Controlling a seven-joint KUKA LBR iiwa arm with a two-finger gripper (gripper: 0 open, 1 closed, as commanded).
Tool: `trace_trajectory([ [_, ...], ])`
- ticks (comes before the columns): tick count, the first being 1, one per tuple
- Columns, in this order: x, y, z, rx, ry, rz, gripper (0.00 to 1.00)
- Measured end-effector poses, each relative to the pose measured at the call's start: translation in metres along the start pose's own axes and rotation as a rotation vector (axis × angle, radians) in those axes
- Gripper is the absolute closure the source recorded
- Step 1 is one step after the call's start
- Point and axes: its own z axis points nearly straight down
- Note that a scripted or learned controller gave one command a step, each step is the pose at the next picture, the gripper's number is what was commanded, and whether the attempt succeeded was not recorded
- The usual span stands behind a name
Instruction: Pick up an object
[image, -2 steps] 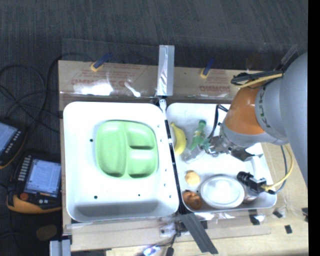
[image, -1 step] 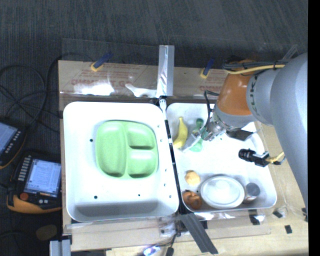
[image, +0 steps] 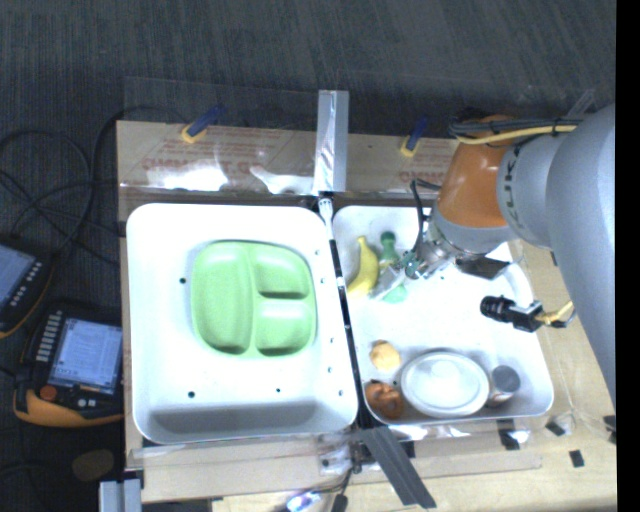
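Gripper (image: 411, 265) sits low in the upper left part of the right bin (image: 530, 350), at the end of the grey arm (image: 560, 190) reaching in from the right. Whether it is released or clenched cannot be told, and nothing can be seen held in it.

On the tabletop (image: 160, 160), the two white bins lie side by side. The left bin (image: 160, 400) holds a light green divided plate (image: 253, 297), lying flat near its middle.

In the right bin, a round white bowl (image: 443, 382) rests near the front edge. The yellow banana (image: 365, 268) lies against the bin's left wall, just beside the gripper. A brown round thing (image: 385, 399) sits in the front left corner, touching the bowl's left side, with a smaller orange-yellow round thing (image: 383, 355) just behind it. A small grey cup (image: 505, 380) stands just right of the bowl. A small dark green thing (image: 388, 243) lies between the banana's top and the gripper, and a pale teal scrap (image: 393, 293) lies just below the gripper.
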Motion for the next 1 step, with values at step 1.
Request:
trace_trajectory([
  [1,0.0621,0.0504,-0.0850,0.002,0.004,0.160,1.00],
])
